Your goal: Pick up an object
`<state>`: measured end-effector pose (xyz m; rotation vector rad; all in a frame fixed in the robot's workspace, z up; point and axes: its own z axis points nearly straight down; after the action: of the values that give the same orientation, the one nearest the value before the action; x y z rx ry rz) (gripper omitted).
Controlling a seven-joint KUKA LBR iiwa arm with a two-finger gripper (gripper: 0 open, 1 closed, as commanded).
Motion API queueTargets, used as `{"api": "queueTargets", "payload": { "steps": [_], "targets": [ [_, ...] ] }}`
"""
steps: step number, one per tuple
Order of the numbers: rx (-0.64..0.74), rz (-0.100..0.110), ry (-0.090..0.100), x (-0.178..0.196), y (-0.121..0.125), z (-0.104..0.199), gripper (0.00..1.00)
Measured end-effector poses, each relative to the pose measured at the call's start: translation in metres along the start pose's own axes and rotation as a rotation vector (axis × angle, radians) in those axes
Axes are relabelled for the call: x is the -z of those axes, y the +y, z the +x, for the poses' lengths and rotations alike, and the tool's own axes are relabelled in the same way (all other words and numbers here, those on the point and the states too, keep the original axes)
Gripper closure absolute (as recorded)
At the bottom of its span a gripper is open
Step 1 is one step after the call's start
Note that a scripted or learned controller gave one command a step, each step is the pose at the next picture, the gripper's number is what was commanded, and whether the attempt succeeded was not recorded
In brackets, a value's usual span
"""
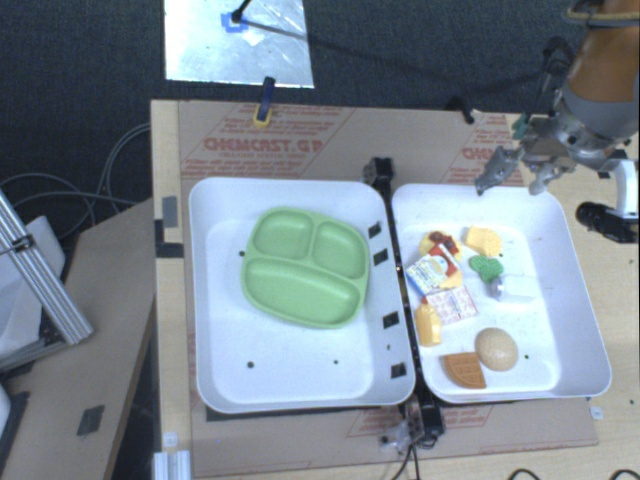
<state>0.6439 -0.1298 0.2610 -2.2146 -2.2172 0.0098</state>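
Objects lie clustered in the right bin (575,268): yellow cheese wedge (484,240), green broccoli piece (487,266), snack packets (440,286), tan bread roll (496,348). Spread open with nothing between its 2 fingers, the gripper (518,172) hangs over that bin's far rim. A green divided plate (305,266) sits in the left bin (215,258).

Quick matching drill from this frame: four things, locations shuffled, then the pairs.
Things:
1. green tray
2. gripper
3. round bun
4. yellow block

Places:
A. over the far edge of the right bin
B. near end of the right bin
C. middle of the left bin
D. far end of the right bin, beside a small green piece

Pairs: 1-C, 2-A, 3-B, 4-D
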Motion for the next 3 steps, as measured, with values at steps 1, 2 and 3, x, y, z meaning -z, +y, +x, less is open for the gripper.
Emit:
{"api": "queueTargets", "payload": {
  "steps": [1,2,3],
  "targets": [
    [0.002,-0.011,-0.002,0.008,0.002,0.000,0.00],
    [0.002,-0.010,-0.001,-0.034,0.000,0.005,0.00],
    [0.000,-0.012,-0.002,-0.074,-0.001,0.005,0.00]
  ]
}}
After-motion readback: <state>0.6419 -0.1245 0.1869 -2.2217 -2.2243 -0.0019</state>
